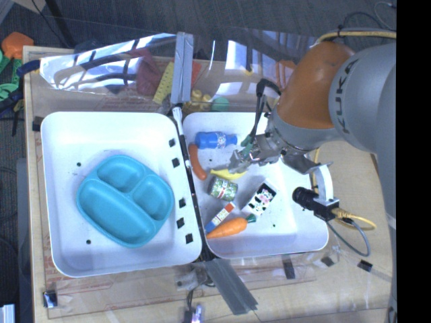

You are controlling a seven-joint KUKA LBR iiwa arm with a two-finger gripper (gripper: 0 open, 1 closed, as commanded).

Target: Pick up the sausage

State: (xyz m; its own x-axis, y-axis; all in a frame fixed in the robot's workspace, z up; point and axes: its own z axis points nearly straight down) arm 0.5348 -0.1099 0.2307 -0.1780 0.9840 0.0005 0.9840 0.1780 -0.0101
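The sausage (pixel 196 161) is a short orange-red link lying along the left wall of the right bin (pixel 306 229), just below a blue bottle (pixel 215 140). My gripper (pixel 241 160) hangs over the middle of that bin, to the right of the sausage and about a hand's width from it. It is right above a yellow item (pixel 224 174). The sausage lies free, with nothing touching it.
In the right bin there are also a green can (pixel 223 189), a marker (pixel 222 214), a carrot (pixel 227 227) and a black-and-white piece (pixel 264 198). The left bin (pixel 60 140) holds a blue divided plate (pixel 126 198). Clutter sits behind the bins.
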